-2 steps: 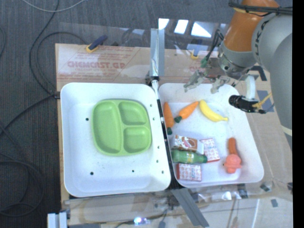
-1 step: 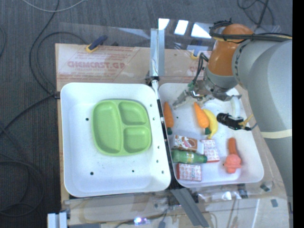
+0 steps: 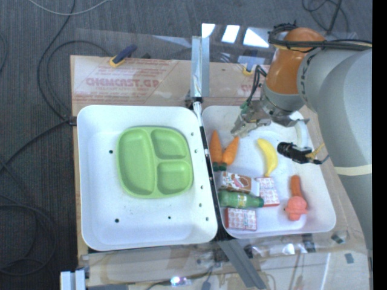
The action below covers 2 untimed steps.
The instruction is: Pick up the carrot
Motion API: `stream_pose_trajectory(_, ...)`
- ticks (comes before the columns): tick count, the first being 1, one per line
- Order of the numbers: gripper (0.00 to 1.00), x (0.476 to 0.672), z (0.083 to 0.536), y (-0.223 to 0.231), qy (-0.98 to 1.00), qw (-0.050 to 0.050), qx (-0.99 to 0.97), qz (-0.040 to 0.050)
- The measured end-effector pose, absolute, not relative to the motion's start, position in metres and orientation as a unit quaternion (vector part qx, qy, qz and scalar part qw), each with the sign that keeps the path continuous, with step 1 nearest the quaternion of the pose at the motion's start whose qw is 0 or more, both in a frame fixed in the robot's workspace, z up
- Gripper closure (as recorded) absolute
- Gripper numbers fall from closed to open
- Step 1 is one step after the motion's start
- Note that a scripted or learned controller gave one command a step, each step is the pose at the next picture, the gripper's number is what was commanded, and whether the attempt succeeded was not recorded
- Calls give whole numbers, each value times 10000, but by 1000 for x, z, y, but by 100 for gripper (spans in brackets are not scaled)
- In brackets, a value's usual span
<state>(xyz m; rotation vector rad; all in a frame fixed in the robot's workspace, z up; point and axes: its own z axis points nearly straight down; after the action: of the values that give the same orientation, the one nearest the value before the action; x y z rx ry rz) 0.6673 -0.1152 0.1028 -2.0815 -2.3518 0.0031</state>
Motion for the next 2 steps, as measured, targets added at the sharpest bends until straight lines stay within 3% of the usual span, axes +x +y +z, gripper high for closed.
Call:
stream_pose_trajectory(1,100,606,183,-83,-6227,14,-7825,14)
stream_pose_trajectory(2,100,605,295,-22,-5863,-4,-8101,17)
